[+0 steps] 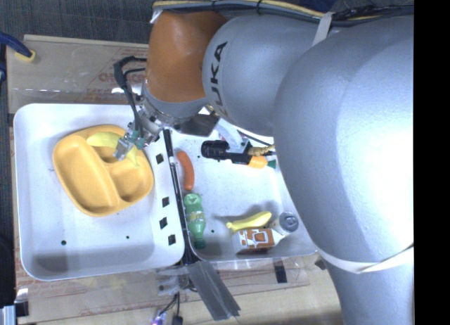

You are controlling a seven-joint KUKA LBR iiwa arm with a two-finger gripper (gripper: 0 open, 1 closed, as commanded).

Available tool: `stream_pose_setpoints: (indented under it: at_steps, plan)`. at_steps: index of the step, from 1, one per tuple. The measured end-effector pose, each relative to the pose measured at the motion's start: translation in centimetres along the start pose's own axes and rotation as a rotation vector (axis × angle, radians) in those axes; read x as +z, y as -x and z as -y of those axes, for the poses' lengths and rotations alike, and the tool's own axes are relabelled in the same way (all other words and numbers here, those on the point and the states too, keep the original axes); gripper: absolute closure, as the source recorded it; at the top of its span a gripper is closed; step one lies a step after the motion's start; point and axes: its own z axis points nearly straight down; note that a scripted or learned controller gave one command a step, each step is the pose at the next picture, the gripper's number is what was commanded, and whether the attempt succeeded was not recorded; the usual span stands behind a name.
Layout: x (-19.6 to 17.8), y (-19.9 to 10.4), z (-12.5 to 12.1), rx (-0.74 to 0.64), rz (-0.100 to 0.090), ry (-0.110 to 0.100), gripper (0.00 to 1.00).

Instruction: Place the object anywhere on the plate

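A yellow divided plate (pixel 98 176) lies in the left white bin (pixel 42 246). In its far compartment rests a brighter yellow object (pixel 104 138), partly covered by the arm. My gripper (pixel 126 146) hangs over the plate's far right part, right beside that object. Whether the object is touched or held is hidden by the wrist.
The right bin (pixel 225 197) holds an orange sausage-shaped piece (pixel 185 169), a green bottle (pixel 194 215), a yellow banana (pixel 250 220), a brown box (pixel 256 240), a grey can (pixel 288 222) and a black tool (pixel 223 151). The arm's bulk covers the bench's right side.
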Motion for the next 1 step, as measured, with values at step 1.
stream_pose_setpoints:
  at_steps: [1]
  plan:
    - [-5.18,-4.61,0.07,-0.119,0.001,0.001,1.00]
